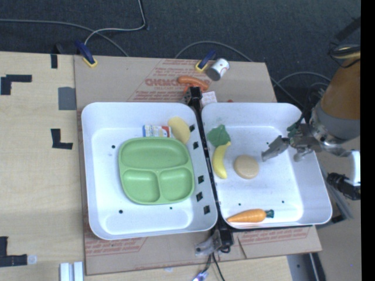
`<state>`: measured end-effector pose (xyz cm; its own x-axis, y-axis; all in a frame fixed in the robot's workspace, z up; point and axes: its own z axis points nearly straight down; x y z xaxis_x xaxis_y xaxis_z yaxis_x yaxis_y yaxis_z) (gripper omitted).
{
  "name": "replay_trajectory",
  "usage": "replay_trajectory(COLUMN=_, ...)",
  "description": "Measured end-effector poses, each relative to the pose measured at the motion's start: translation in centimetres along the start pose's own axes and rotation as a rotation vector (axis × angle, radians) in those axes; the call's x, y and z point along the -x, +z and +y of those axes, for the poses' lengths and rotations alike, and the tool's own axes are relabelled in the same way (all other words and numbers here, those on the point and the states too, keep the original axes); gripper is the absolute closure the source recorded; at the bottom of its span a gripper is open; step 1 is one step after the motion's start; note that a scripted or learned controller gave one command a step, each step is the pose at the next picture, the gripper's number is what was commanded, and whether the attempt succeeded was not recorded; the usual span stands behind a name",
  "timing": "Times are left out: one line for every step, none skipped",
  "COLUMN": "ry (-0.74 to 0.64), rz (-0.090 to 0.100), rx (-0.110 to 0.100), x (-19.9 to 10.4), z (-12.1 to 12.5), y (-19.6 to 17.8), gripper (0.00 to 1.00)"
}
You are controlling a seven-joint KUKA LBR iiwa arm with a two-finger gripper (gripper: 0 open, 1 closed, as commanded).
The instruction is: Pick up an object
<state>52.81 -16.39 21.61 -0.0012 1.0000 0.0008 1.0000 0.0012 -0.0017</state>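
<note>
**Gripper over right bin, nothing grasped**

Landmark: the divider (202,151) where the two bins meet.

Nearest the camera, a carrot (249,216) lies right of the divider along the front wall of the right bin (304,206), green tip pointing away from the divider. Left of the divider, a green tray (156,170) with three compartments fills the middle of the left bin (96,157).

Further back, just right of the divider, a banana (220,160) lies lengthwise beside it, with a round beige piece (246,167) just beyond the banana on its far side from the divider. A green leafy item (218,135) sits at the banana's back end. Left of the divider at the same depth lie a yellow piece (180,129) and a small carton (155,131), touching the tray's back rim.

The gripper (281,146) hangs over the right bin, well right of the divider, the fingers parted and nothing between them. One dark finger (273,150) points toward the beige piece and stops short of it.

Assessment: the step in hand appears to be the approach. The beige piece is the nearest candidate. A sound grasp would centre the fingers over it, straddle it clear of the banana, and descend to the bin floor before closing. Closing off-centre risks the round piece rolling out.
</note>
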Motion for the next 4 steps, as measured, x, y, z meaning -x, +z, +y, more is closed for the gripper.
replay_trajectory(ry=-0.001, rz=0.001, rx=-0.003, x=-4.9, z=0.6, y=7.7, gripper=0.00)
replay_trajectory(ry=0.000, rz=-0.001, rx=0.003, x=-3.2, z=2.7, y=13.0, gripper=0.00)
replay_trajectory(ry=0.000, rz=-0.002, rx=0.003, x=-3.2, z=2.7, y=12.0, gripper=1.00)
replay_trajectory(ry=-0.001, rz=0.000, rx=0.002, x=-10.3, z=7.5, y=3.2, gripper=1.00)
